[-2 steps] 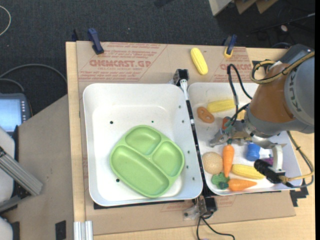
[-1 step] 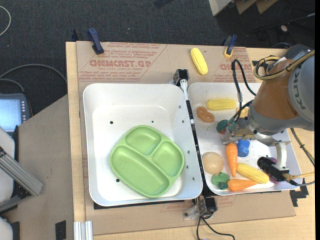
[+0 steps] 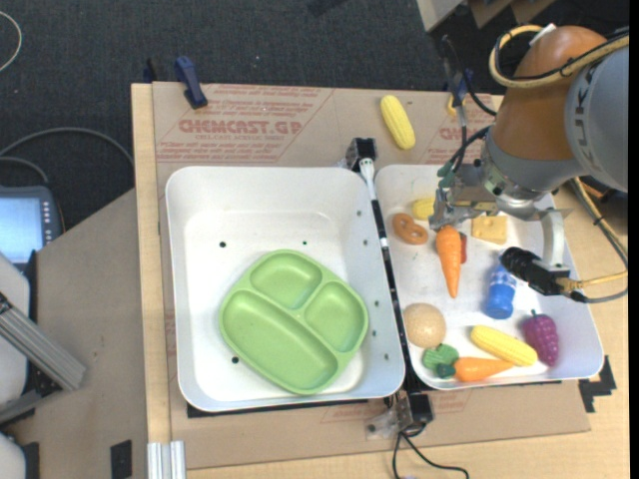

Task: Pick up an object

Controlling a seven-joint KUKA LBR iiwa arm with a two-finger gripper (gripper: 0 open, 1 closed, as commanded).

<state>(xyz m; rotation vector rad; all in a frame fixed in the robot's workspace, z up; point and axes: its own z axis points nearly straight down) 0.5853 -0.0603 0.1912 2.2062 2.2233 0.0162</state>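
The right bin (image 3: 584, 352) holds several toy foods. An orange carrot (image 3: 451, 259) lies lengthwise near its middle, tip pointing to the front. My gripper (image 3: 454, 211) hangs just above the carrot's thick end, at the back of the bin. A brown pretzel (image 3: 408, 230) and a small yellow piece (image 3: 423, 208) lie just left of the gripper. A cheese wedge (image 3: 489, 230) is just to its right. Nothing shows held in the gripper.
Further forward lie a blue bottle (image 3: 501, 292), purple grapes (image 3: 541, 335), a yellow banana-like piece (image 3: 502, 345), a small carrot (image 3: 482, 369), broccoli (image 3: 439, 357) and a beige egg (image 3: 424, 322). The left bin (image 3: 190, 208) holds a green divided plate (image 3: 293, 319). A yellow corn cob (image 3: 397, 123) lies behind the bins.
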